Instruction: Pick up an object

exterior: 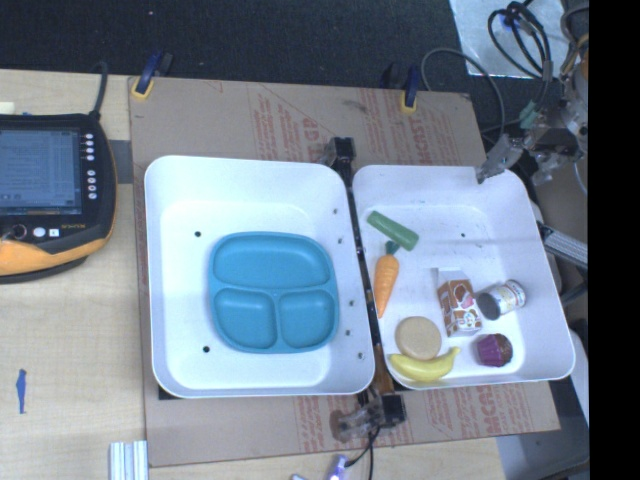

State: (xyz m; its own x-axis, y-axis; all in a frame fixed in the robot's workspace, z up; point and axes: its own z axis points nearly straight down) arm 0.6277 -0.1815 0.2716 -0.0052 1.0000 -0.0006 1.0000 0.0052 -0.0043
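**Mia:** Where is the gripper (492,171)?

**Sam:** Up at the back right corner of the right bin (520,196), just over its rim. I can see one dark finger pointing down. I cannot tell if it is open or shut. Nothing is in it.

**Mia:** What can it pick?

**Sam:** Lots of things in the right bin. A green piece (392,229) lies near the back left. A carrot (385,282) lies just in front of it, along the left wall. At the front there is a round cookie (418,336) touching a banana (424,366). A small box (458,306) sits near the middle, with a can (502,298) just beside it on its side. A purple thing (493,349) sits near the front right corner.

**Mia:** And the left bin (175,268)?

**Sam:** A blue tray (272,291) lies in the middle. It looks too wide and flat to grab.

**Mia:** So what should it go for?

**Sam:** I think the green piece. It lies alone, with room around it. The arm should open wide, come straight down over its middle and squeeze across the thin way. The can may roll, and the carrot is close to the wall, so they look harder.
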